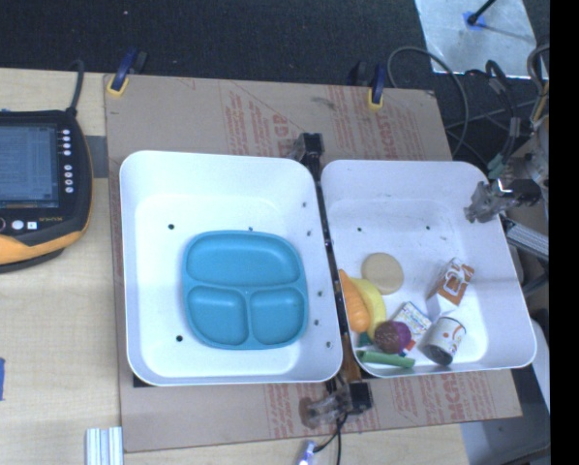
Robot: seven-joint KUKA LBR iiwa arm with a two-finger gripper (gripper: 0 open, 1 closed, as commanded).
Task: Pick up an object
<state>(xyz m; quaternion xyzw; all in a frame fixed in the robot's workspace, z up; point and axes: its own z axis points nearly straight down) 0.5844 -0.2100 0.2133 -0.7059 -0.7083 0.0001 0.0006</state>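
Jaws (485, 201): at the right bin's (415, 177) far right rim; state cannot be told.
Can (445, 339): below them, apart.

Left bin (144, 260): divided plate (243, 289) inside; right bin (415, 187): items clustered at near edge, banana (370, 301), can (445, 340), possibly a carton (451, 282); pendant (28, 187) left of bins

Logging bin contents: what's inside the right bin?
Right bin holds a tan disc, banana, orange piece, purple fruit, green piece, can and two cartons. Anything beneath them is hidden.
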